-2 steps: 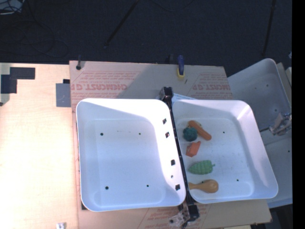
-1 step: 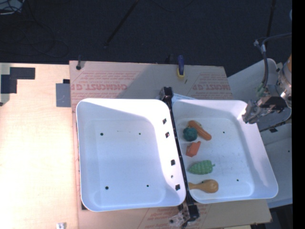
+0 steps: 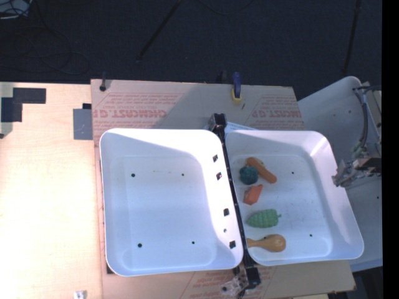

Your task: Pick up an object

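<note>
Nearest me, at the front of the right bin [image 3: 340,229], I see a tan gourd [image 3: 267,243] lying on its side, its neck pointing left toward the divider between the bins. Just behind it sits a green bumpy piece [image 3: 262,218], close to the gourd but apart from it. Further back lies a small orange-red piece [image 3: 252,194], and just behind that a dark teal ball [image 3: 249,175] touches or nearly touches an orange carrot-like stick [image 3: 262,170] that slants from upper left to lower right. All five things cluster in the left half of the right bin, near the divider. The left bin [image 3: 118,167] lies beside it, their inner rims meeting under black clips [image 3: 218,124]. Both bins rest on a cardboard sheet [image 3: 162,108] with red print, and a blue clamp [image 3: 236,86] stands at its far edge. The gripper [image 3: 353,170] hangs at the right, outside the right bin's rim and well apart from the objects; I cannot tell how it is set, and I see nothing in it.
</note>
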`<state>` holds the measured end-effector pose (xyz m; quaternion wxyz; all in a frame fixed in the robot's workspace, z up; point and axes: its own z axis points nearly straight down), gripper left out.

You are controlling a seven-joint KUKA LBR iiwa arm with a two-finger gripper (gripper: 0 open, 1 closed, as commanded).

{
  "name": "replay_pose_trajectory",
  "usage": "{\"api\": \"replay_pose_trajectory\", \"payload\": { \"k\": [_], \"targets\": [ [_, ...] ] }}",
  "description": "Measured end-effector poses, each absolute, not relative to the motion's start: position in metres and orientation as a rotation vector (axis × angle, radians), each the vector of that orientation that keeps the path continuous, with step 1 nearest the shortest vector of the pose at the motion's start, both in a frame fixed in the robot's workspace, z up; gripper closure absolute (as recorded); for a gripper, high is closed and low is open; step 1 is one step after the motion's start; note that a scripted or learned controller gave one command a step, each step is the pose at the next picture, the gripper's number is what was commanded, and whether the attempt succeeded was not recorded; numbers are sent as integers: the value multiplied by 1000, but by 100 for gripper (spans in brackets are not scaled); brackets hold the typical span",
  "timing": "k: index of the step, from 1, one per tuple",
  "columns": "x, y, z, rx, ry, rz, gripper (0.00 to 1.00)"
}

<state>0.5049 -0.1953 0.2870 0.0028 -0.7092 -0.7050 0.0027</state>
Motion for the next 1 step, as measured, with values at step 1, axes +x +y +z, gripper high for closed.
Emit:
{"api": "replay_pose_trajectory", "payload": {
  "k": [1],
  "targets": [
    [486,-214,377,-2227,-2224,-2,100]
  ]
}}
